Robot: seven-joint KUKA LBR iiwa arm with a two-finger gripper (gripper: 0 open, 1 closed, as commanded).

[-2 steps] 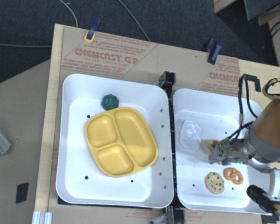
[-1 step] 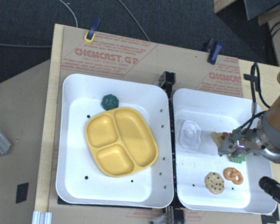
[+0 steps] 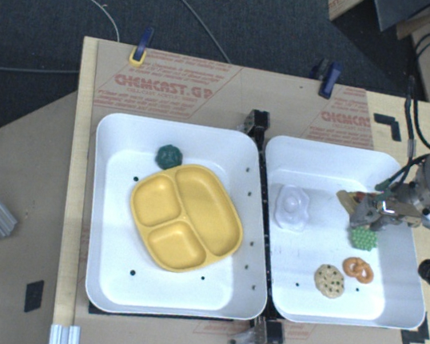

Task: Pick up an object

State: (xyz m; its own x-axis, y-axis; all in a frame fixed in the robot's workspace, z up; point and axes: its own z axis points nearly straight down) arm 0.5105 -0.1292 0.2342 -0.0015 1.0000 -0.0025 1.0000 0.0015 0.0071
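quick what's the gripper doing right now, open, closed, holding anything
Gripper: low in the right bin, right above the green toy; whether it is open, closed or holding anything cannot be told.

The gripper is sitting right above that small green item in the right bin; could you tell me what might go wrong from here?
The gripper is low over the green piece, which looks small and bumpy, so it may slip out as the fingers close. The pretzel and the cookie lie just beyond it, so a slightly off descent could knock them. The clear plastic cup nearby is hard to see and could be bumped on a sideways move.
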